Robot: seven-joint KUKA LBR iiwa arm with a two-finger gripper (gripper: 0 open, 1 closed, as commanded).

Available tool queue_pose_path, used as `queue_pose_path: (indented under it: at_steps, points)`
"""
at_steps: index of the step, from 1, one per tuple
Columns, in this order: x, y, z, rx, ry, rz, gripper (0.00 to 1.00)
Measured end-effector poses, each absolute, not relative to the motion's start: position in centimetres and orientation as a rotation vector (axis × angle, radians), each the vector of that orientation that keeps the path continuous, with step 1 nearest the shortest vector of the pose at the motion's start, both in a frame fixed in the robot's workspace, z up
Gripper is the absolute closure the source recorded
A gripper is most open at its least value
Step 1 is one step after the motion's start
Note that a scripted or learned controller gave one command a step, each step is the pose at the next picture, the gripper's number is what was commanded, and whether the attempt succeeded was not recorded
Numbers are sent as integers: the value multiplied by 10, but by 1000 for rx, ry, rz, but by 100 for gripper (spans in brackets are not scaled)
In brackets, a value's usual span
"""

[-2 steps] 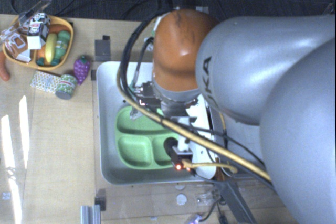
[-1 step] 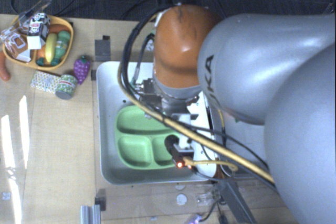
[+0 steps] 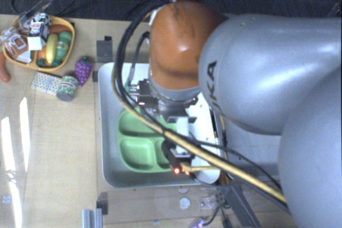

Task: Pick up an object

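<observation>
Green divided tray, flat in bin — seemingly partly hidden

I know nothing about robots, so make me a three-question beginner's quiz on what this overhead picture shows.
1. True or false: the green divided tray lies inside the white bin.
2. What sits nearest the purple toy grapes? A) the small can B) the green divided tray C) the black cables
3. Fill in: the yellow bowl of toy food stands at the picture's upper ____ corner.

Key: 1 true; 2 A; 3 left. The arm hangs over the bin and covers much of it, so what lies beneath it cannot be judged.
</observation>
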State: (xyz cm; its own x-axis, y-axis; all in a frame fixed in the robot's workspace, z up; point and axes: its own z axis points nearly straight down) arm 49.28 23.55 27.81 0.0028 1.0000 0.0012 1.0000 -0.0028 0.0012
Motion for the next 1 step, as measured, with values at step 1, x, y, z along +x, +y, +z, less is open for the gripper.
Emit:
queue_pose_path:
  at_steps: [1]
  points:
    - [493, 235, 278, 2225, 2218, 3, 0]
